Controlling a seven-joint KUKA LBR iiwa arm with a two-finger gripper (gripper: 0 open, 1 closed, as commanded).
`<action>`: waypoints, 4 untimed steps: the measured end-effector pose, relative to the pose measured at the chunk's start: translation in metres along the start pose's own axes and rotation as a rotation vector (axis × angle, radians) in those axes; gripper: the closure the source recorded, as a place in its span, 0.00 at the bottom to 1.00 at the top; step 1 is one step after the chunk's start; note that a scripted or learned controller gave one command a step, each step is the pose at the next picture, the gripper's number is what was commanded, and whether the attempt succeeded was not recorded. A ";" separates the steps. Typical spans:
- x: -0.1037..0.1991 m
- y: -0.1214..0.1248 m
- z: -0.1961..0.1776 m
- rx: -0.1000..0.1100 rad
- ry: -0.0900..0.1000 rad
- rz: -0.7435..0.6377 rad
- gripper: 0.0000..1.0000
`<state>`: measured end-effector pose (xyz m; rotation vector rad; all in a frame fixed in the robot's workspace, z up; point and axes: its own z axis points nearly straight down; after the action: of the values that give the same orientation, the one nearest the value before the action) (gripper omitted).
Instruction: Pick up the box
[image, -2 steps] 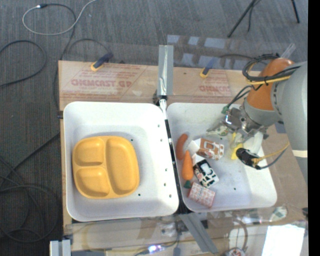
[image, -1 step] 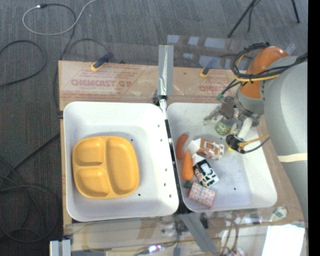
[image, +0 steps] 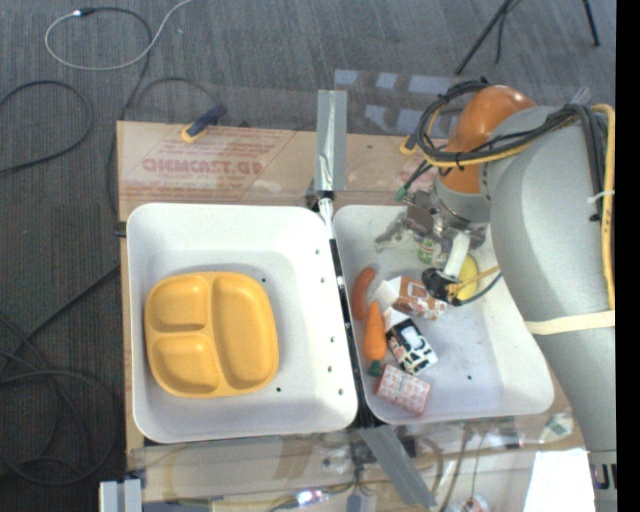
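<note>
Operator: pick status?

Observer: Not done. Box (image: 403, 391), taken to be the flat red-patterned carton, lies on the floor of the right bin (image: 505, 380), at its near-left corner, with nothing gripping it. Gripper (image: 437, 238) hangs over the far part of that bin, well apart from the box. Spread or pressed together: cannot tell, since the wrist blocks the line of sight. Judged remaining: move to the near side, descend, grasp, lift.

Operator: bin contents?

Observer: Right bin: the box; an orange carrot-like piece (image: 373, 330) along the left wall; a shorter reddish piece (image: 363, 285) just far of it; a black-and-white item (image: 412, 347) just far of the box; a small reddish packet (image: 418, 298); a yellow banana (image: 468, 287) near the gripper. Left bin (image: 200, 225): one yellow divided tray (image: 212, 332), lying flat, mid-bin.
</note>
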<state>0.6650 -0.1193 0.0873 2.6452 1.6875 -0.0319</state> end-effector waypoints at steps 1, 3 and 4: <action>-0.018 -0.032 0.000 -0.014 0.023 0.205 0.00; -0.042 -0.086 -0.006 -0.006 0.026 0.504 1.00; -0.117 -0.018 0.001 -0.005 0.031 0.582 1.00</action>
<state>0.5992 -0.2176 0.0892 3.0239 0.8599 0.0157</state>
